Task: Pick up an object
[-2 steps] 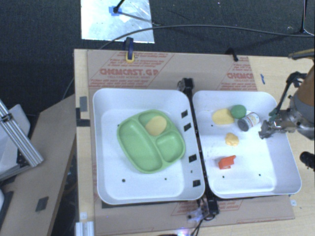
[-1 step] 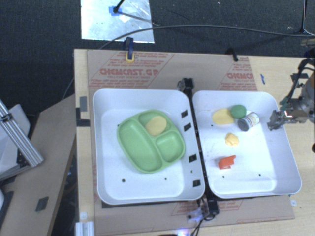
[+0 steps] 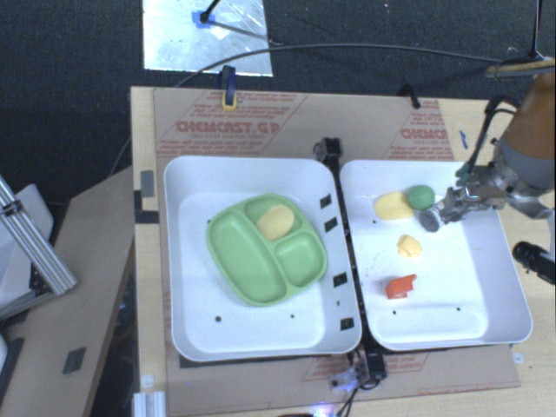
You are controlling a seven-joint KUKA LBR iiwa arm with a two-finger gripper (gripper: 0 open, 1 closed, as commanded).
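Observation:
In the right bin lie a yellow oblong object, a green round object, a small yellow lump and a red-orange piece. My gripper reaches in from the right and hangs just right of the green object, low over the bin floor. A grey rounded tip shows at its end, and nothing is seen held in it. The left bin holds a green divided plate with a pale yellow object in its top compartment.
The two bins sit side by side on a cardboard sheet. A black divider with clips runs between them. A foil sheet lies at the back left. A metal rail stands at the far left.

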